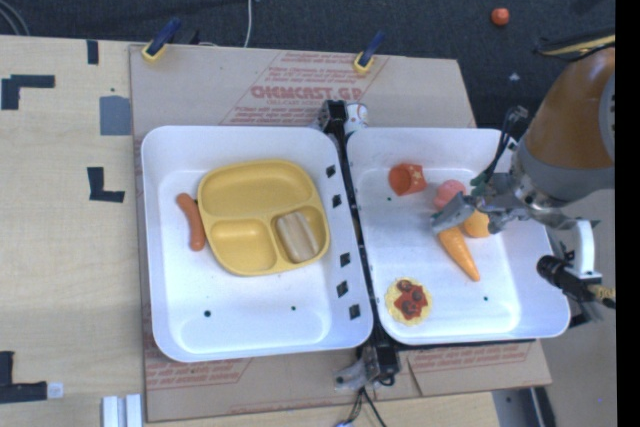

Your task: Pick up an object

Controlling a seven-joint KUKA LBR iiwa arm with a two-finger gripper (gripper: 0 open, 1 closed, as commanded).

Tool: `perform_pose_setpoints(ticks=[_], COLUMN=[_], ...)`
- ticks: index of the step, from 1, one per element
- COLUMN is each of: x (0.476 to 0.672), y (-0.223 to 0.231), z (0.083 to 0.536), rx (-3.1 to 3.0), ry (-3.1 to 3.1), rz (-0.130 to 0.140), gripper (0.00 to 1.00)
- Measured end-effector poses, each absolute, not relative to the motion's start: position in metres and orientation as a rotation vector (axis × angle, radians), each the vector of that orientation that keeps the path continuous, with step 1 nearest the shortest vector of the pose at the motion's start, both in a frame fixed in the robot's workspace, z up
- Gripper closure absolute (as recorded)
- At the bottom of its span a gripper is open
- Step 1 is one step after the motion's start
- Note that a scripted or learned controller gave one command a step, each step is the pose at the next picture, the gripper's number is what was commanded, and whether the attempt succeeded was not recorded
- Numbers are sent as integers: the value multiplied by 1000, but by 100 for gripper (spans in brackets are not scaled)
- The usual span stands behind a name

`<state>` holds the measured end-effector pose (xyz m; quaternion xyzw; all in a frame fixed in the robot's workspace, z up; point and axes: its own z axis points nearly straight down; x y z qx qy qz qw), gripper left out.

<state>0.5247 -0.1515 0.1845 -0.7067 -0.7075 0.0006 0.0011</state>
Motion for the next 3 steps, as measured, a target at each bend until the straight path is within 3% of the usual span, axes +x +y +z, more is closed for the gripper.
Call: perform_pose_setpoints(ticks=[1, 2, 3], x=[532, 533, 586], y=[-201, -198, -124], z=[80, 96, 121], rx=[-2225, -2220, -2212], ry=[-2220, -2223, -2233], rz=[1, -4, -4], gripper=[0, 100, 100])
